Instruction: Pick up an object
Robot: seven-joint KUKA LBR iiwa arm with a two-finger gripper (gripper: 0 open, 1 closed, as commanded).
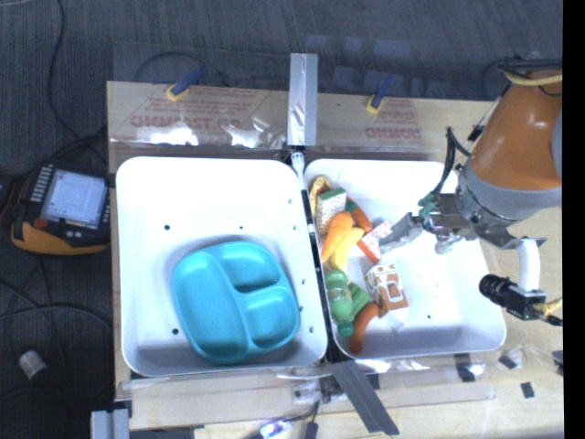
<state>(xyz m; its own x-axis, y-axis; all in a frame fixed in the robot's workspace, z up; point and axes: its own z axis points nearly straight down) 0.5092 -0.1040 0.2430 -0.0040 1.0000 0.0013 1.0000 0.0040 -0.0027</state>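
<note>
pincer tips blurred, toy pile jumbled

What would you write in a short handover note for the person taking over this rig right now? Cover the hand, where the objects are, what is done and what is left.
Hand: low in the right bin, reaching toward the pile; from this view I cannot tell if it grips anything.
Objects: a heap of small toy items lies against the right bin's left wall, with a small carton at its right edge. A blue divided tray sits in the left bin.
Done: the arm has reached the pile; nothing is seen lifted.
Left: secure one object and raise it clear of the bin.
</note>
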